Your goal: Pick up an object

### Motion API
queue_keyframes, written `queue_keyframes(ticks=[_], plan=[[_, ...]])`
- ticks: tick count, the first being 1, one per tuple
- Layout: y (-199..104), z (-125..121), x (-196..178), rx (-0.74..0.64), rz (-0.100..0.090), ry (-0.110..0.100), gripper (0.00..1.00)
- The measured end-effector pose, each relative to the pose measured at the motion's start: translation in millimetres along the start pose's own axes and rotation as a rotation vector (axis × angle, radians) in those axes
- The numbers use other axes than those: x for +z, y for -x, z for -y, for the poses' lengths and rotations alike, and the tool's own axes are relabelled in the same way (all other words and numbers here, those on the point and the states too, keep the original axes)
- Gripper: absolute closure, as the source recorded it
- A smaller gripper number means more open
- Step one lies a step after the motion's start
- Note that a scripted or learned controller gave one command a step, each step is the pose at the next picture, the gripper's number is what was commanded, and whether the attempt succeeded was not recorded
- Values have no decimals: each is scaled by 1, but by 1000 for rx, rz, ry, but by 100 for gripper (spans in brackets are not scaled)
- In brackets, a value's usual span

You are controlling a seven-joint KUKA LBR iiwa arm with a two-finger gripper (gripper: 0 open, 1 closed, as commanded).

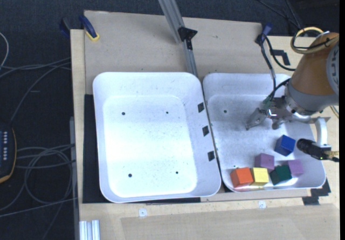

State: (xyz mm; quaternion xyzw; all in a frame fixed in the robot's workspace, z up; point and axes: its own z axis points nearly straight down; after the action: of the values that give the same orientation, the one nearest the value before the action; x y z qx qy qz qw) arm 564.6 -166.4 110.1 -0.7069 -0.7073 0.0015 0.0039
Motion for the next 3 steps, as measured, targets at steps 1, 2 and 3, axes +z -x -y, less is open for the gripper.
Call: queue_keyframes(ticks=[1,2,3], plan=[[-1,0,11,0,1,3,0],[-1,-1,-1,0,1,8,100],[6,-5,-47,0,5,14,100]])
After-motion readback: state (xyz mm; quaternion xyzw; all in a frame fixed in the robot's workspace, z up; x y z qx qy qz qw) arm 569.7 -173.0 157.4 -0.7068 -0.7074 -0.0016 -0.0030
